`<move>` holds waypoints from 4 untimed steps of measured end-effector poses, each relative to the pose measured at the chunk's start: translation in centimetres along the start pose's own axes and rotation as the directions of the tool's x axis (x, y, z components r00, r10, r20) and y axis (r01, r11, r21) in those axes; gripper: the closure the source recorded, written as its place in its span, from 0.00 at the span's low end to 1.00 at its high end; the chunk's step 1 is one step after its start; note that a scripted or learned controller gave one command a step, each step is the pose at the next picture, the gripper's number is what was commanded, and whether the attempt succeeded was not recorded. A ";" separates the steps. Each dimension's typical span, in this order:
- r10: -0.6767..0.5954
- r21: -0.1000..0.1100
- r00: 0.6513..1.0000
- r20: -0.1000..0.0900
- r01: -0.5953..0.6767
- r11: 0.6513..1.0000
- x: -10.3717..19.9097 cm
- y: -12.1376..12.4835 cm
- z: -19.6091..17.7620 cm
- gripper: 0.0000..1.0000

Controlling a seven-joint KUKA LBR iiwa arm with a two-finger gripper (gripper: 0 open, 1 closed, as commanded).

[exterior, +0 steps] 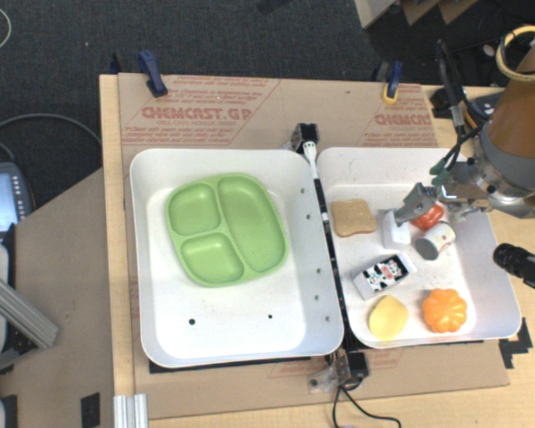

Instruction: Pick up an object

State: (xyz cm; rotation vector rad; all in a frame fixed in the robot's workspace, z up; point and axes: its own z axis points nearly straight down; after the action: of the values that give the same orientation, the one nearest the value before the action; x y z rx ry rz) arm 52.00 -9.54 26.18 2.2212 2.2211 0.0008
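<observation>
Reaching in from 3 o'clock over the right bin (499,266): grey arm (517,150) with orange band, gripper (416,207) low above the bin's middle. Finger spread: cannot tell; nothing seen clearly between them.
Lying just beside the gripper at 5 o'clock: small white cup (437,239), on its side, a red-orange piece (429,216) touching it above.
Resting at 9 o'clock of the gripper: tan toast slice (352,217), flat.
Sitting toward 6 o'clock in the bin: black-and-white patterned block (382,275), yellow lemon (388,316), orange pumpkin (444,310), the last two near the front rim.
Holding a green three-compartment tray (225,230), tilted slightly: left bin (160,310).
</observation>
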 end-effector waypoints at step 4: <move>-0.007 -0.007 1.000 -0.002 0.007 1.000 15.3 -4.0 -8.7 1.00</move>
State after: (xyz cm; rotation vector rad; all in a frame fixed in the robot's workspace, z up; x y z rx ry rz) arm 47.99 5.75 34.87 2.2108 2.2272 0.0107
